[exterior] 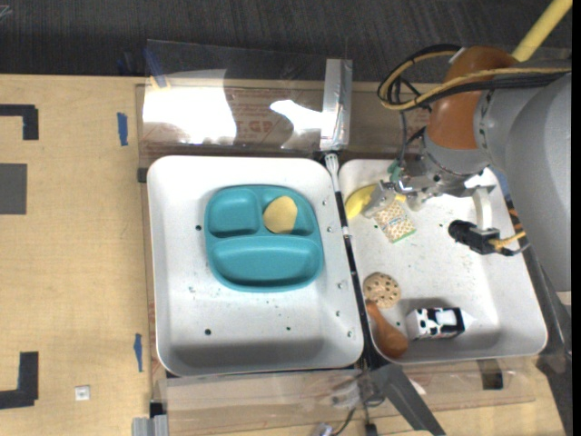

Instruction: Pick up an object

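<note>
My gripper (404, 192) is low at the back left of the right bin (508, 289), just over the upper edge of a small speckled pale packet (397, 222). A yellow banana-like piece (359, 199) lies just left of the gripper by the bin wall. Whether anything is held is hidden by the wrist. Nearer the front lie a round chocolate-chip cookie (381, 288), a brown rounded item (388, 331) and a black-and-white toy cow (440, 322).
The left bin (172, 271) holds a teal divided plate (263, 257) with a yellow-tan round item (280, 213) in its upper right compartment. A clear plastic sheet (236, 107) stands behind the bins. The grey arm (536, 143) covers the right bin's far right corner.
</note>
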